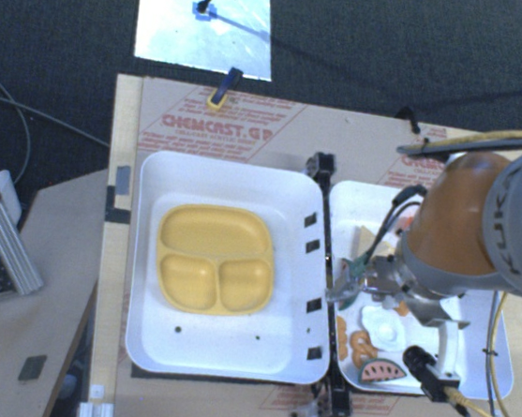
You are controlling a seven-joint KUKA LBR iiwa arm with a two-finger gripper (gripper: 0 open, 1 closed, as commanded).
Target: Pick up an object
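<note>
Two shallow white bins sit side by side on the tabletop (253, 122), their inner rims meeting along a dark seam fitted with black clips. The left bin (224, 359) has open floor along its near edge and right side; one yellow divided tray (216, 258) with three compartments lies flat in its left-centre, apart from every wall. The right bin (360, 206) is crowded: the grey arm with its orange band (458, 222) hangs over most of it, leaving bare floor only at the far-left corner and along the right rim. The end effector (358, 283) is low over the right bin's left side, just beside the seam; whether it is spread or pressed together cannot be told, as the wrist hides it. Near it in the bin's near-left corner lie small items: one watermelon slice (380, 371) at the near rim, one white piece (381, 326) above it, and some orange-brown pieces (355, 342) whose count is unclear. A tan piece (365, 241) shows just past the wrist. A black cylinder (423, 368) on the arm overhangs the near rim.
</note>
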